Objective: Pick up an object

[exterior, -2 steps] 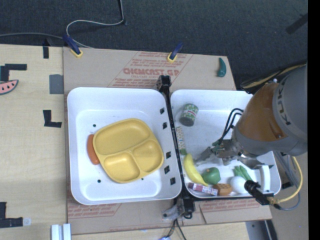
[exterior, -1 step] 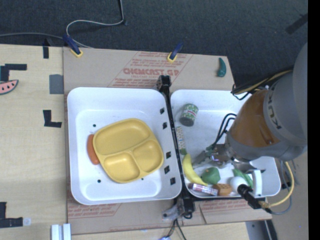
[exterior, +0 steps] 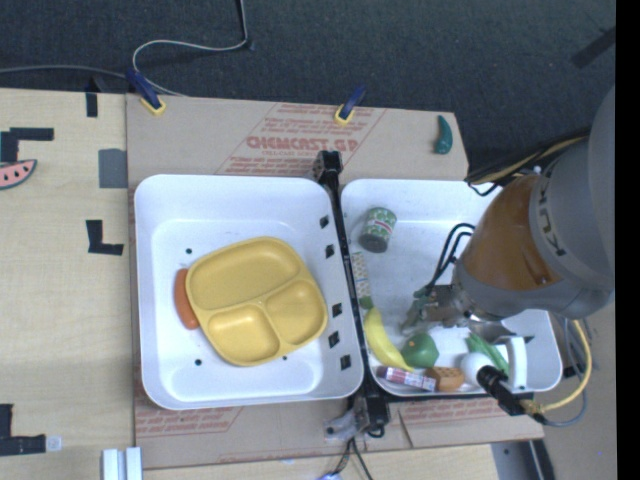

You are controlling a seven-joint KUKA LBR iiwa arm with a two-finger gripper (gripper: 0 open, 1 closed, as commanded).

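Note:
My gripper (exterior: 424,314) hangs low over the right bin (exterior: 425,194), near its front middle. Just below it lies a green round fruit (exterior: 421,349), with a yellow banana (exterior: 380,340) to its left. No object is visibly held in the gripper. A red-labelled tube (exterior: 405,377) and a small brown item (exterior: 449,377) lie along the bin's front wall. A green leafy piece (exterior: 486,349) sits right of the fruit, partly under the wrist. A green can (exterior: 378,228) rests at the bin's back left. The arm hides the bin's right side.
The left bin (exterior: 160,200) holds a yellow divided plate (exterior: 256,299) with an orange item (exterior: 184,302) poking out at its left edge. A black divider (exterior: 336,230) runs between the bins. A small teal object (exterior: 443,135) lies on the cardboard behind the right bin.

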